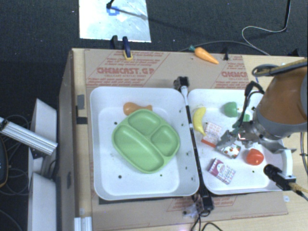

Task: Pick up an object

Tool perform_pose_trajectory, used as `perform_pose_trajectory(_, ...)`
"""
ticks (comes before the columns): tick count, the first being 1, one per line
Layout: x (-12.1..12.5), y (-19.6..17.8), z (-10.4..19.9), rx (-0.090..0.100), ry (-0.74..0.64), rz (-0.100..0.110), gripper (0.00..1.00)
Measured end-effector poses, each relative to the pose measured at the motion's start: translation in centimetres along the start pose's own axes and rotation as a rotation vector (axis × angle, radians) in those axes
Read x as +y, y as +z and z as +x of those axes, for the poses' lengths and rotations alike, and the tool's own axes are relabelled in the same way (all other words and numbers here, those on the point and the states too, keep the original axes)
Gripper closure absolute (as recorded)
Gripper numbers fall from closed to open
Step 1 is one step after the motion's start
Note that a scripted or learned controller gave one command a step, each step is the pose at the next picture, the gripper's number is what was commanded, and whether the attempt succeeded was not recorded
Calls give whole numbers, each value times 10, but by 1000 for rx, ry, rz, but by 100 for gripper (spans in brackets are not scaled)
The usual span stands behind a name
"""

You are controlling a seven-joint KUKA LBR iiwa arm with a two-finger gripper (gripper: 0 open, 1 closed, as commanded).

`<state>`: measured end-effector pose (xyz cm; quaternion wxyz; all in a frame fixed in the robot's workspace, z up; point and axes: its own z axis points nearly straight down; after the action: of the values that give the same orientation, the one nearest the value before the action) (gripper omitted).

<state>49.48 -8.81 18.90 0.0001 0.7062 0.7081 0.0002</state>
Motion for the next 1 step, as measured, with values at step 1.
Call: perform_pose_trajectory(1, 97, 49, -31, 0, -1, -1, 0)
